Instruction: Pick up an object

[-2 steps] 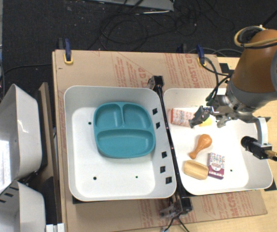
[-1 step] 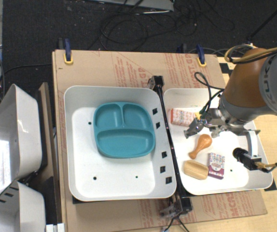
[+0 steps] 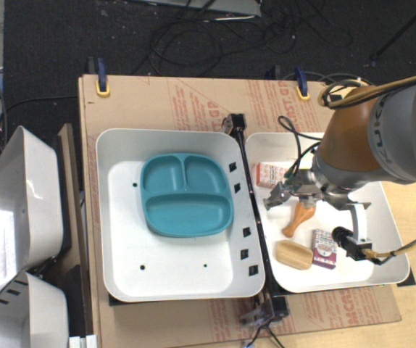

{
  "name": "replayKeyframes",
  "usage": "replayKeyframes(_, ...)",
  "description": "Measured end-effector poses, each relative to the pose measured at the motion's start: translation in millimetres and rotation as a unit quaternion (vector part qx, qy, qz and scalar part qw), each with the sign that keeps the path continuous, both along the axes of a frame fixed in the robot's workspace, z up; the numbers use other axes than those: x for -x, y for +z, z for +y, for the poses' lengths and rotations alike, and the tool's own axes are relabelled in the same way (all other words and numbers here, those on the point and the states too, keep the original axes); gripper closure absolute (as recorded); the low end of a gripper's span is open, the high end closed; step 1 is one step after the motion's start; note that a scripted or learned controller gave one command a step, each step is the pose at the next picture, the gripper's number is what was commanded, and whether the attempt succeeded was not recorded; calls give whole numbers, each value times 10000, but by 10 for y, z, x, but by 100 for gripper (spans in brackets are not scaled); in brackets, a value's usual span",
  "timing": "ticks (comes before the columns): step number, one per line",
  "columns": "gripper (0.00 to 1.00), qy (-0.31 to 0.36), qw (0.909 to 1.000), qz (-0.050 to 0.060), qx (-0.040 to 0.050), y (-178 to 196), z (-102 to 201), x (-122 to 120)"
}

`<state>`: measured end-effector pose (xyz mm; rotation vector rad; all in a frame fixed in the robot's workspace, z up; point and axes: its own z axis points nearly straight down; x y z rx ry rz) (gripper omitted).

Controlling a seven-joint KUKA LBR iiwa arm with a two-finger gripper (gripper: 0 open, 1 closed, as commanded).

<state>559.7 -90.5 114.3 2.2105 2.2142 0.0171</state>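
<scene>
My gripper (image 3: 289, 192) hangs over the middle of the right bin (image 3: 395, 223), on the grey arm with its orange band (image 3: 347, 133). Just below it lies an orange carrot-shaped toy (image 3: 299, 220), partly under the gripper. A small white and red packet (image 3: 269, 172) sits to the gripper's upper left. Near the bin's front lie a tan bread-like block (image 3: 295, 255) and a purple and red box (image 3: 325, 249). I see nothing lifted off the bin floor.
The left bin (image 3: 114, 194) holds a teal divided plate (image 3: 187, 195). A black divider strip (image 3: 250, 201) runs between the bins. Cables and a black connector (image 3: 347, 241) trail off the arm over the right bin's right side.
</scene>
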Motion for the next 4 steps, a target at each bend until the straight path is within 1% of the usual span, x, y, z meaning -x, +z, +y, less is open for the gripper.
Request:
replayKeyframes(1,0,-15,10000,92,-9,-228,1,-1)
replayKeyframes(2,100,-26,10000,86,-8,-121,0,-2)
replayKeyframes(3,100,-19,10000,60,-1,493,-64,12)
replayKeyframes(4,100,-8,10000,63,0,933,-109,47)
